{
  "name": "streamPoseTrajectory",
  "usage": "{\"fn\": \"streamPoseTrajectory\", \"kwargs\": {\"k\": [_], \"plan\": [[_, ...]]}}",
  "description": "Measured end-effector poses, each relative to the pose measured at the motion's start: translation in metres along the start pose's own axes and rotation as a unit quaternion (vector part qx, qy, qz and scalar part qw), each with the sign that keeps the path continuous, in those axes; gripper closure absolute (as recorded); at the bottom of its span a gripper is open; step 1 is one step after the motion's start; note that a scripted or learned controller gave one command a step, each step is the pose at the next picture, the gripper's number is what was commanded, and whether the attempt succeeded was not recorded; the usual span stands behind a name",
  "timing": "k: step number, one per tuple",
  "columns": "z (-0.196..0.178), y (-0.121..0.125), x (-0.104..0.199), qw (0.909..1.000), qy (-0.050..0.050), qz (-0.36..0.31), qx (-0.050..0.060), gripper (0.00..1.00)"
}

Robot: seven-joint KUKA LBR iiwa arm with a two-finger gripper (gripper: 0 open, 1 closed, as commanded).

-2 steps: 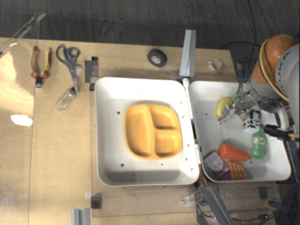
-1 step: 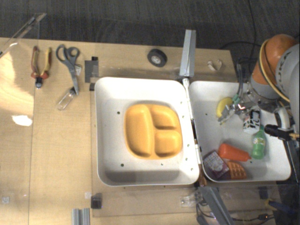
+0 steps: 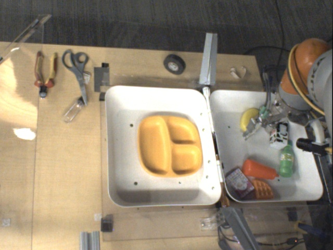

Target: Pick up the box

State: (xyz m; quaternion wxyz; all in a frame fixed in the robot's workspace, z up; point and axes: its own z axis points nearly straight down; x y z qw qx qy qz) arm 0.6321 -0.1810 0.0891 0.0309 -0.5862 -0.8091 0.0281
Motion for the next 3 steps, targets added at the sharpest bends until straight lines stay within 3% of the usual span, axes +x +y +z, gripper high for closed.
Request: {"fn": "streamPoseTrajectory", "kwargs": {"k": [1,2,3], "plan": [[-0.001,0.007,0.014,0.9999,0.008,-0.008,-0.001,0.00],[-0.001,0.053,0.049,0.9979,-0.014,-0.051,-0.037,0.00],[-0.016,0.057,0.050,0.9973,-0.017,-0.054,-0.045,1.00]]}}
